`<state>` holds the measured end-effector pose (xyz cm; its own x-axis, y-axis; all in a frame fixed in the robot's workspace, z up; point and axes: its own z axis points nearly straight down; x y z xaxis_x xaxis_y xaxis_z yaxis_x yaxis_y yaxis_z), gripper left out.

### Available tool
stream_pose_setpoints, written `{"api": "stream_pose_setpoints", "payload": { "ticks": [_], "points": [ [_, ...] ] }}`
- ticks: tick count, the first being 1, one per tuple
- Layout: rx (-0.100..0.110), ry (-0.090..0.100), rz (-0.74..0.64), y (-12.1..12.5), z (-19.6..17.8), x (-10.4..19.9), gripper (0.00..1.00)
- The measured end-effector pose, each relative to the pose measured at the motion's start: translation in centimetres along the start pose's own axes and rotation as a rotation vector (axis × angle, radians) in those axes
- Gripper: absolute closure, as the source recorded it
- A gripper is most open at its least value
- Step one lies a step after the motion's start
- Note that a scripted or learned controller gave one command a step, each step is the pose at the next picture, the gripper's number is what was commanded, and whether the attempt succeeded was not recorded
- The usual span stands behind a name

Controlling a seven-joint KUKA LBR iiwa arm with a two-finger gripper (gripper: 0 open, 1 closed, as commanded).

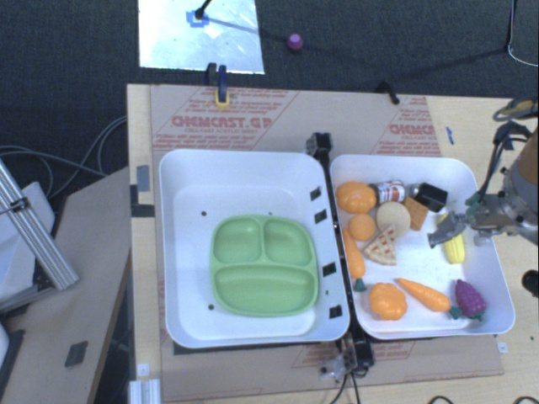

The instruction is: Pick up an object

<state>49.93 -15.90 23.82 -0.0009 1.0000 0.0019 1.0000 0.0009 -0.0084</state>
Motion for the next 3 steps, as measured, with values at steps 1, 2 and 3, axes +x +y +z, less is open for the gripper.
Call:
{"api": "stream_pose_setpoints", "payload": {
  "ticks": [1,2,3],
  "points": [
    [-0.008,-0.002,-0.003,0.2,-0.4,0.0,0.00],
    [-0.003,0.000,-0.001,0.1,5.9,0.4,0.00],
    [-0.003,0.000,0.000,-0.2,12.0,-0.3,0.00]
  ]
}}
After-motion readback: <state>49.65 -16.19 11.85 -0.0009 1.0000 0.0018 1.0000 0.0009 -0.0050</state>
